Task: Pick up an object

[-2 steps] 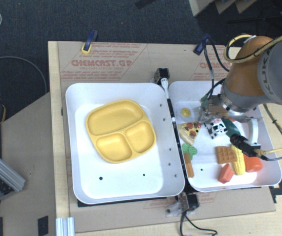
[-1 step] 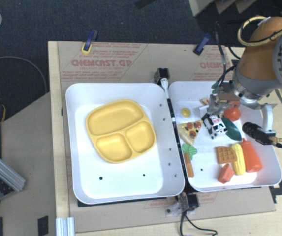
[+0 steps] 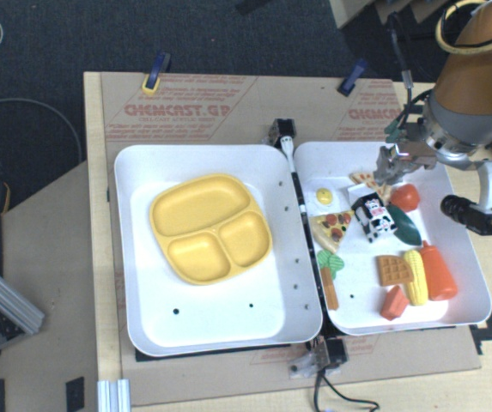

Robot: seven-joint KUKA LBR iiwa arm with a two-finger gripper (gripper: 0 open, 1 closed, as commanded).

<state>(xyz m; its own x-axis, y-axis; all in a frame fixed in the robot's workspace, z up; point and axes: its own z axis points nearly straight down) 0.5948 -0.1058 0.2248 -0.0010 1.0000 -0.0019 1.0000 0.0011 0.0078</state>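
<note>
Two fingers of the gripper (image 3: 389,168) blur together above the right bin (image 3: 477,290); spacing unclear.

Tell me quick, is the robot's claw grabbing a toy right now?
Gripper: low over the right shallow white bin, above the small pale food toy; whether it grips anything cannot be told.

left white bin (image 3: 134,230): yellow three-compartment tray (image 3: 209,227) lying inside | bench: brown cardboard sheet (image 3: 228,101) printed in red under both bins | blue clamps (image 3: 154,73) and (image 3: 353,77) on its far edge
</note>
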